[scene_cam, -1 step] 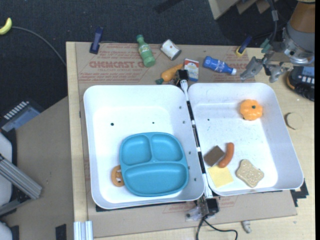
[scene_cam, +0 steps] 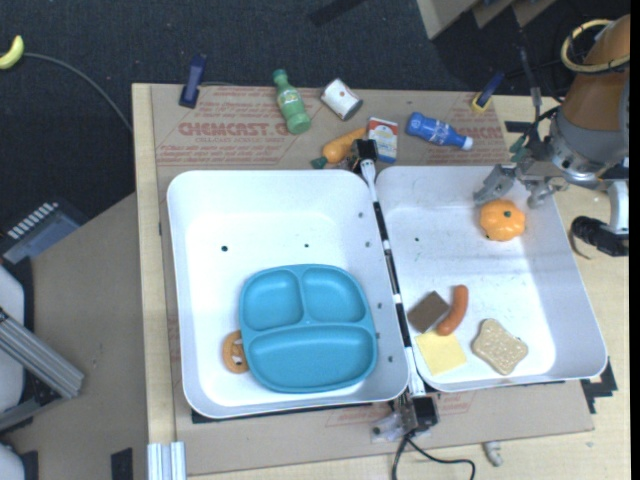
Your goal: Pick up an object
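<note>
At the upper right of the right bin, the gripper hangs just above a toy orange, its two fingers spread apart with nothing between them — the orange lies on the bin floor just below and slightly left of the fingertips. Nearer the front of the same bin sit a brown block, a sausage touching its right side, a yellow cheese slice and a slice of toast. The left bin holds a blue divided plate, with a pretzel tucked against its left edge. Behind the bins, on the board, lie a green bottle, a small can, a blue bottle and a carrot — all well apart from the gripper.
</note>
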